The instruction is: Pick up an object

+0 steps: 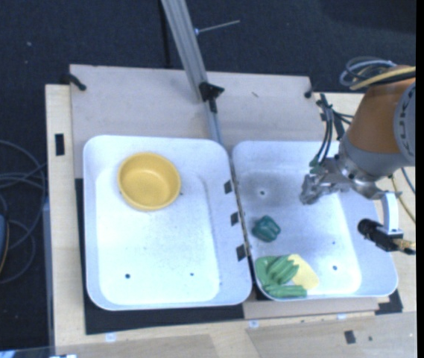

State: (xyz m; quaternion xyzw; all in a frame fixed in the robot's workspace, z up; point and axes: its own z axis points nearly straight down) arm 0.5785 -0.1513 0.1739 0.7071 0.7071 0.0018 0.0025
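Pincer: grey two-finger pincer [310, 191] hangs over the upper part of the right shallow white bin [346, 274], holding nothing; whether wide or narrow I cannot tell.
Targets: small dark green rounded object [266, 229] lies just left of frame centre-right; green-and-yellow ribbed toy [285, 271] rests at the bin's lower edge.
Approach: likely best to shift down-left over the green object, descend straight, close around its middle.
Left bin: round yellow plastic bowl [149, 180], upper left.
Writing: none legible.
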